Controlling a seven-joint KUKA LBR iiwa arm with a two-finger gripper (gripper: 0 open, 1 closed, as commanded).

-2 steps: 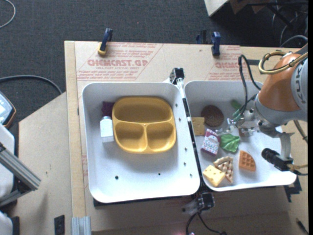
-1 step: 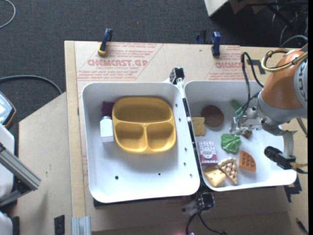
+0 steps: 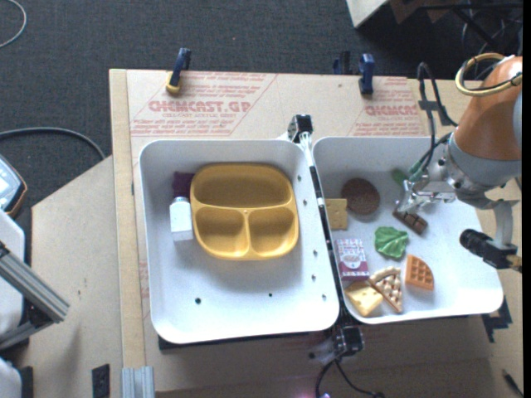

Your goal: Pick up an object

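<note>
- Because your hand hangs low over the brown bar in the right bin, centre right of frame, you cannot tell its opening or whether it grips anything.
- You risk nudging the green leaf just below, or a slipped pinch.

Even overhead light, slightly soft focus

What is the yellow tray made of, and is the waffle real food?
The yellow tray looks like moulded plastic: one even colour, rounded divided sections, a soft sheen. The waffle is probably a plastic toy too: its orange is flat and uniform, its grid very neat. From this far, that stays a guess.
</note>
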